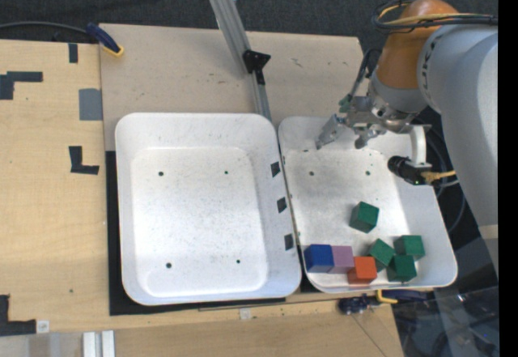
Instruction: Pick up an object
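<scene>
Blocks [366,254] crowding right bin [324,185] near rim; fingers [346,135] at far rim

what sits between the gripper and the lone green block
Nothing: the camera view shows bare white bin floor between the gripper and the lone green block.

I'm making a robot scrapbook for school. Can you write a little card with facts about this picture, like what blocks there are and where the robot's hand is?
Bins: two white bins side by side, left bin and right bin
Blocks: all in the right bin, near its front edge
Block colours: blue block, purple block, orange block, four green ones
Lone block: green block, apart from the cluster
Hand: hand over the back of the right bin
Holding anything: nothing seen between its fingers
Arm: grey with an orange band
</scene>
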{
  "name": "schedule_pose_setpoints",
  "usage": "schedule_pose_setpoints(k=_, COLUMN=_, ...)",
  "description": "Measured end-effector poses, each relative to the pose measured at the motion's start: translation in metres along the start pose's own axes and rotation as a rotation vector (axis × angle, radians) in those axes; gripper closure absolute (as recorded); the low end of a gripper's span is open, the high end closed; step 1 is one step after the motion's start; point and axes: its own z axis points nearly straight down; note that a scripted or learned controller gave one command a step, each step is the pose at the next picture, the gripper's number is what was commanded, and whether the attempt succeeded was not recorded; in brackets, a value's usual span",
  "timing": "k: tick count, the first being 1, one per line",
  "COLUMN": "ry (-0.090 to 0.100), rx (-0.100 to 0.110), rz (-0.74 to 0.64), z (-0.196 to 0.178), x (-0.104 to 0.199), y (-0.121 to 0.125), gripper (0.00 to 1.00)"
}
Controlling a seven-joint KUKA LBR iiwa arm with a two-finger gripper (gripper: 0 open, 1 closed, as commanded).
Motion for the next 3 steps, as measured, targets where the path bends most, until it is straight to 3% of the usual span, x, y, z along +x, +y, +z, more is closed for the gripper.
schedule_pose_setpoints(k=1, ry=-0.001, rx=-0.002, rz=0.0, z=0.041, x=0.001, y=-0.001, gripper=0.0)
schedule_pose_setpoints(k=2, ry=-0.001, rx=-0.006, rz=-0.002, z=0.028, x=0.002, y=0.0, gripper=1.0)
schedule_pose_setpoints(k=3, ry=0.0, rx=-0.011, rz=0.001, z=-0.022, x=-0.006, y=-0.003, gripper=1.0)
